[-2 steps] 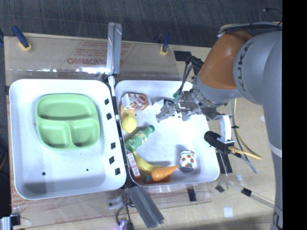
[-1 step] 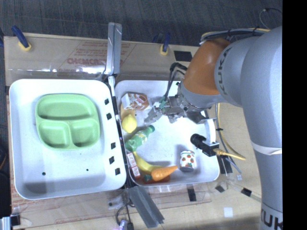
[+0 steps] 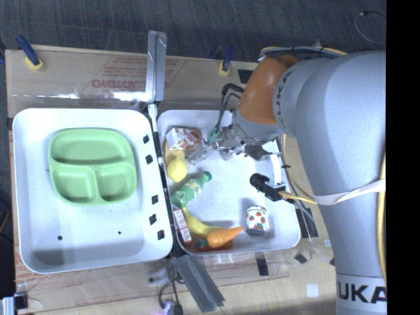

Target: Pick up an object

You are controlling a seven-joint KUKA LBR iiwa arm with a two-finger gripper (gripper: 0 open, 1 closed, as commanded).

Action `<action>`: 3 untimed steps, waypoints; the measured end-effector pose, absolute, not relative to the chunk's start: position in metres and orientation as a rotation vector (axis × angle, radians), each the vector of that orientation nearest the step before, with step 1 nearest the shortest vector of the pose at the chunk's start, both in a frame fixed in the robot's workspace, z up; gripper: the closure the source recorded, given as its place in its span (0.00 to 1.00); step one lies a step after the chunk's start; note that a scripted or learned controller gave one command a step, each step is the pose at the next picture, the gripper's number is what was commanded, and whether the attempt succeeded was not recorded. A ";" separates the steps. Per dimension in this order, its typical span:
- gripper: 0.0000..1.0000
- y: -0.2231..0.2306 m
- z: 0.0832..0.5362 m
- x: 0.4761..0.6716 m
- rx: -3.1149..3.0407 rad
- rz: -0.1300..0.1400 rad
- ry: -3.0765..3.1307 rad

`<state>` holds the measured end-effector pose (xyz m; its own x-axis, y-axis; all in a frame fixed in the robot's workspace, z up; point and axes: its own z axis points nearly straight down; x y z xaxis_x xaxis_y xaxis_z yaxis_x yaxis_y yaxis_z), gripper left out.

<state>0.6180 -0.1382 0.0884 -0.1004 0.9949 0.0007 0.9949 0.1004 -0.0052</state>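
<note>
With the hand (image 3: pixel 226 143) low in the right bin (image 3: pixel 289 238), finger state indiscernible, centre it over the snack packet (image 3: pixel 184 138) before closing.

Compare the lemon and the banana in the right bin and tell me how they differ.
Shape: the lemon is short and rounded; the banana is long and curved.
Place: the lemon sits further up along the right bin's left wall; the banana lies near the bottom edge.
Neighbours: the lemon is just above the green bottle; the banana lies beside the carrot.
Both are yellow and lie loose in the same bin.
</note>
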 end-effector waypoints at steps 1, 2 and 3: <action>1.00 -0.138 0.095 0.618 -2.096 0.011 -2.329; 0.00 -0.138 0.095 0.618 -2.096 0.011 -2.329; 0.00 -0.107 0.090 0.646 -2.136 0.040 -2.285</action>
<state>0.6464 -0.1075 0.0901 -0.0671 0.9977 -0.0078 0.9974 0.0669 -0.0278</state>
